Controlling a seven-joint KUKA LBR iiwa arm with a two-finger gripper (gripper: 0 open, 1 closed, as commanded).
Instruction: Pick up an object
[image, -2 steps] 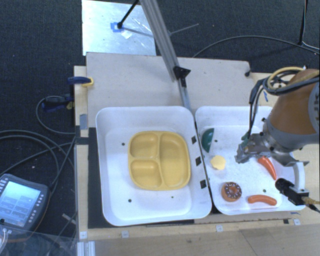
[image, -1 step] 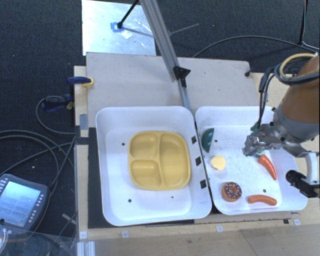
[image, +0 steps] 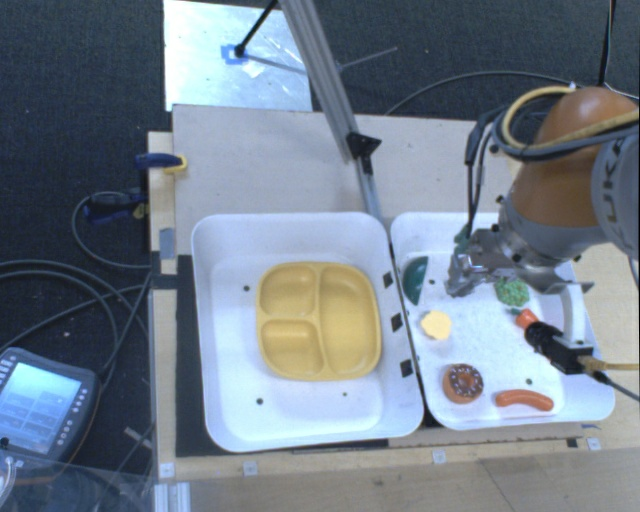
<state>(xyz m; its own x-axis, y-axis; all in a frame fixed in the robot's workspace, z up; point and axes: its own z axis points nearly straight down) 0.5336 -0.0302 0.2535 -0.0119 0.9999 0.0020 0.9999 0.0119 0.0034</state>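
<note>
Objects to pick from, all lying in the right bin (image: 600, 405): dark green piece (image: 415, 277) against the bin's left wall; yellow chunk (image: 436, 325) just below it; chocolate-iced doughnut (image: 463, 383) nearer the front; reddish sausage (image: 524, 400) to the right of the doughnut, lying flat along the front edge; green broccoli floret (image: 512, 292) toward the back; small orange piece (image: 526, 319) just beside the broccoli, on its near side. Hanging low over the back part of that same bin, between the dark green piece and the broccoli: gripper (image: 458, 283), close to both yet with nothing seen in its grasp. Released or clenched: cannot tell from this angle. Reaching in from the right above it: grey arm (image: 570, 150) with its orange band, cables looping over the top. Resting in the middle of the left bin (image: 225, 400): yellow divided plate (image: 320, 320), three compartments, flat on the white floor. Clipped to the bench's left edge: blue clamp (image: 160, 160). Sitting off the bench at lower left: handheld control pendant (image: 40, 395) with a lit screen.
</note>
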